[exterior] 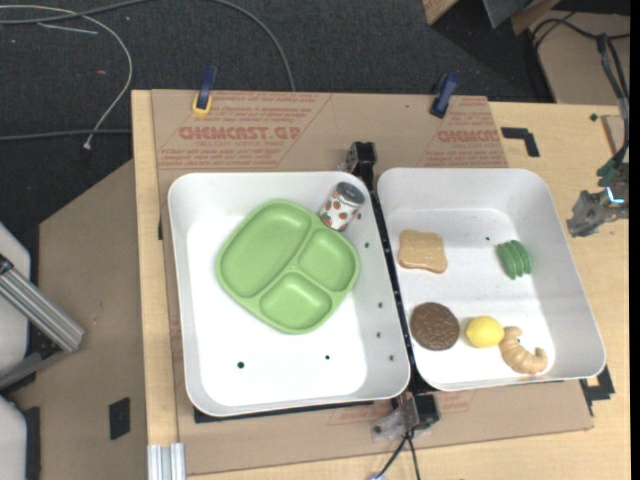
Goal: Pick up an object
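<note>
Cardboard sheet [160, 268] covering the bench: flat, tan, matte, printed in faded red with a word that seems to read "CHEMCAST GP", once above each bin; the right-hand print is partly cut off by the bin rim. Two blue clamps [206, 88] pin its far edge.

Left bin [200, 368]: shallow white tray, smooth, with rounded corners and a raised rim. In it lies a light green divided plate [288, 266], glossy plastic, roughly oval, with three compartments. A small can [342, 205] lies tilted at the plate's far right edge, touching or just beside it; its label is white with red spots, and no lettering can be read.

Right bin [560, 258]: same form, touching the left bin along a black joining strip. Contents, all apart from the walls: a tan toast-shaped slice [422, 252] near the left wall; a dark brown round patty [435, 326], grainy, nearer the front; a yellow lemon-like ball [484, 332] just beside the patty; a tan croissant-shaped piece [524, 353], curved and ridged, touching the ball; a green ribbed piece [515, 258] by itself towards the right wall.

Gripper [596, 211]: grey metal, seen at the right rim of the right bin, outside the objects; whether its jaws are open or closed cannot be told.
</note>
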{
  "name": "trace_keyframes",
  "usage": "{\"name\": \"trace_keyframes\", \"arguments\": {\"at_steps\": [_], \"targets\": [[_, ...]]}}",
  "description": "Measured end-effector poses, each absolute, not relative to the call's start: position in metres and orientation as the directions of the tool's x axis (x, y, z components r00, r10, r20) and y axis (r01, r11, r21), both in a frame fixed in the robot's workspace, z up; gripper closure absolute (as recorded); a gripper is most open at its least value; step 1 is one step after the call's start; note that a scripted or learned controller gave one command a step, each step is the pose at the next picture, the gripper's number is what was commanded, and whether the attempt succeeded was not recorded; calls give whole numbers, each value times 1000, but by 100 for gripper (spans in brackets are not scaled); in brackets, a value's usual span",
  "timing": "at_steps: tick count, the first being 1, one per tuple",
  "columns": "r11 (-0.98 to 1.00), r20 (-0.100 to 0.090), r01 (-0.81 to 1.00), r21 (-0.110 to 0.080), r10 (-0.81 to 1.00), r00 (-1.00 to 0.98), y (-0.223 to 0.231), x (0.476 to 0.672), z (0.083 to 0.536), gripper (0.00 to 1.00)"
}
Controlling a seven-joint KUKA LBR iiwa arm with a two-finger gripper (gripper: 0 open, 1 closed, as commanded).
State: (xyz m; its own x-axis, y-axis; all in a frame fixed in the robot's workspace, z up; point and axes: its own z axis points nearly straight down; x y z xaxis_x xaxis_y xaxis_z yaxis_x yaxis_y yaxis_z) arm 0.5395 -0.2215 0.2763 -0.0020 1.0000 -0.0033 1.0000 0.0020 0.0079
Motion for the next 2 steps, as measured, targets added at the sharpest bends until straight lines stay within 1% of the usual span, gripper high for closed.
{"name": "trace_keyframes", "arguments": {"at_steps": [2], "targets": [[5,1,1000,0,1000,-5,-129,564,274,100]]}}
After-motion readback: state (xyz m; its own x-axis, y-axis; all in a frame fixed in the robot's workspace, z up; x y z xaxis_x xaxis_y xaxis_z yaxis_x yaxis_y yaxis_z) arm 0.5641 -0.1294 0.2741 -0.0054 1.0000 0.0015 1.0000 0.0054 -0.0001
